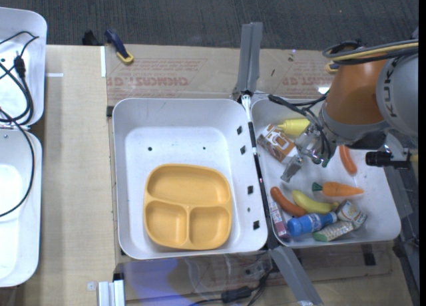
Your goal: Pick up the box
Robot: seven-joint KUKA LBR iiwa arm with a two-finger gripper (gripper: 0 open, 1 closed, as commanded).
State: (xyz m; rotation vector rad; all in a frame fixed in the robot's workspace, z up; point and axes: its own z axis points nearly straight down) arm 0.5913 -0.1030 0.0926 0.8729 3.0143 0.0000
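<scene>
The box (274, 142), small with a brown and white print, lies tilted in the upper left part of the right bin (383, 225), beside a yellow mustard bottle (293, 126). My gripper (303, 163) hangs over the middle of that bin, just right of and below the box and apart from it. It looks open, with nothing between its fingers; one grey finger (291, 169) points down and left. The orange wrist band and arm cover the bin's upper right.
The right bin also holds a carrot (342, 189), an orange sausage (347, 159), a banana (311, 201), a red sausage (287, 201), a blue bottle (311, 223) and a can (351, 213). The left bin (133, 132) holds a yellow divided plate (188, 205).
</scene>
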